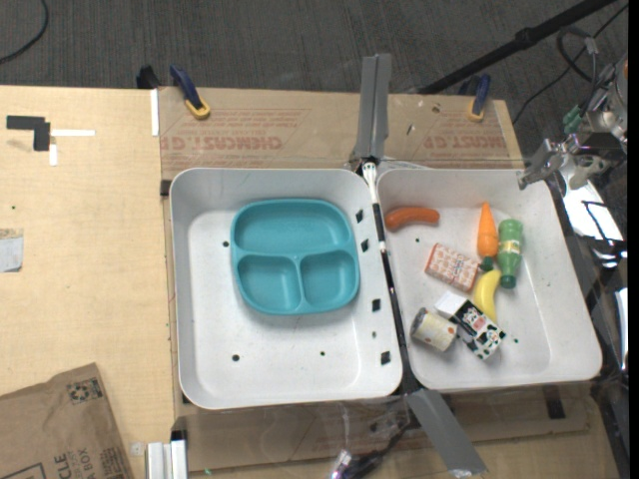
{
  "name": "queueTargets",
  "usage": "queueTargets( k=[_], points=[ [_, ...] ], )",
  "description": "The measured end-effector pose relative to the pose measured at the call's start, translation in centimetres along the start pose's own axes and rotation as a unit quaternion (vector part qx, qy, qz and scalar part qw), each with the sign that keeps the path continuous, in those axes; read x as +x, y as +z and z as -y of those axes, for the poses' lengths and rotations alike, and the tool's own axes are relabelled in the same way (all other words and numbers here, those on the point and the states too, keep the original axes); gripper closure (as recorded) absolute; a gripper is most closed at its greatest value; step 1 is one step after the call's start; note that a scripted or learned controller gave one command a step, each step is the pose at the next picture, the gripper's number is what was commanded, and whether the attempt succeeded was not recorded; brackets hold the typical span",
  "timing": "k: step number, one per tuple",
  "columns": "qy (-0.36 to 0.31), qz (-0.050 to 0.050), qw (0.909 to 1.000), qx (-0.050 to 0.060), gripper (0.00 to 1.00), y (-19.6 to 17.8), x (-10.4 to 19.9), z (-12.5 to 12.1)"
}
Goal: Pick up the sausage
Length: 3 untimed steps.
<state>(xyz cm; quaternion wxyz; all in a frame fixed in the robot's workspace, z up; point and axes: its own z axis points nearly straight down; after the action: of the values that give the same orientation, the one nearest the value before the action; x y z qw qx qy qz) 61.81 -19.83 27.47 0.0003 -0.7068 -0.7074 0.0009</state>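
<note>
The arm (584, 153) shows as pale grey and silver metal parts – thin dark cables looping above, a small green fitting among them.

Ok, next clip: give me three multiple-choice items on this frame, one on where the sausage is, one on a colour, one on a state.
1. Where does the sausage lie?
A. in the right bin, near its upper left corner
B. on the divided plate
C. on the bench outside both bins

2. What colour is the divided plate in the left bin?
A. red
B. teal
C. black

3. What state is the sausage in?
A. lying loose on the bin floor
B. stacked on the carrot
C. on the plate

Answers: 1 A, it rests on the right bin floor by the divider. 2 B, the plate is plainly teal. 3 A, nothing touches it; the carrot lies apart.
</note>
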Motion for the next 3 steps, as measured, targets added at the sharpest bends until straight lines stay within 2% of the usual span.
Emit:
queueTargets(
  k=[1,2,3],
  points=[
    [-0.065,0.000,0.9979,0.000,0.00,8.7,5.7,1.7],
    [0.076,-0.001,0.9971,0.001,0.00,14.1,4.9,4.2],
    [0.012,0.000,0.9999,-0.001,0.00,8.3,11.4,-1.9]
  ],
)
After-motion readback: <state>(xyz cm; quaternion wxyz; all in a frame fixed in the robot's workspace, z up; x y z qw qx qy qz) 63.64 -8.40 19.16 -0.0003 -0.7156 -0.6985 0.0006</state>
